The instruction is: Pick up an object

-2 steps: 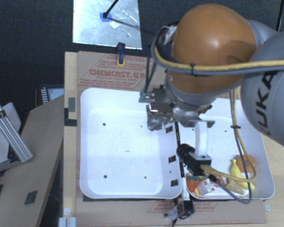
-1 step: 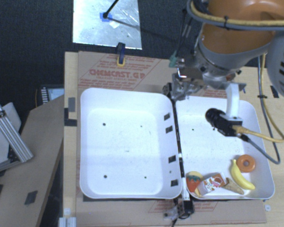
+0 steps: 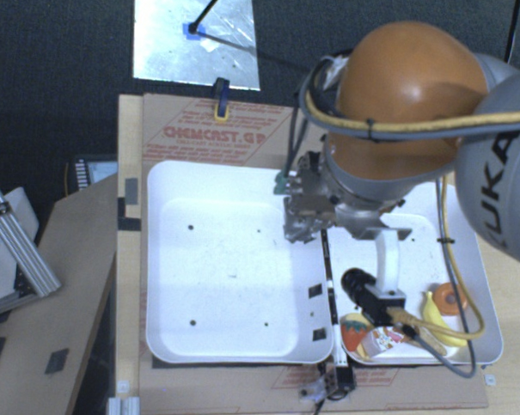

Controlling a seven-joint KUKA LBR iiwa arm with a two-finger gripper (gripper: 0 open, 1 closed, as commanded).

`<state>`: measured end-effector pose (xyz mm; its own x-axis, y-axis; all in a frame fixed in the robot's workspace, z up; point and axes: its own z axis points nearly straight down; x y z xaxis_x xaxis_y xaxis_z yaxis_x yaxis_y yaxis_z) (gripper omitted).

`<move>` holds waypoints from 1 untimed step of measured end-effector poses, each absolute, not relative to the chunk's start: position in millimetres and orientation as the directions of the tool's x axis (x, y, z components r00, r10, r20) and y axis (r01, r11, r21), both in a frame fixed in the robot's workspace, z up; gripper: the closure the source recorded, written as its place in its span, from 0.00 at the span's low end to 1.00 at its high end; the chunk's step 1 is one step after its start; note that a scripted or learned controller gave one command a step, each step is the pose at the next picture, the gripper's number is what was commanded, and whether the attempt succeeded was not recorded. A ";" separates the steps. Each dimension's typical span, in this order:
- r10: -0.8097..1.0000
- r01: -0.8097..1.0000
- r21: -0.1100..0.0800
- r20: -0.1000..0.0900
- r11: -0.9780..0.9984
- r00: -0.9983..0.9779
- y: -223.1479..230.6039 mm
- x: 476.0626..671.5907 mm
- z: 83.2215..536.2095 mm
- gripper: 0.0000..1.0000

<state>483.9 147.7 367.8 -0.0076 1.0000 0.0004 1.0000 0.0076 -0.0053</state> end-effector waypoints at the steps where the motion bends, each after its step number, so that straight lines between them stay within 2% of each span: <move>1: 1.000 1.000 -0.014 -0.004 0.002 -0.002 157.2 483.9 231.8 1.00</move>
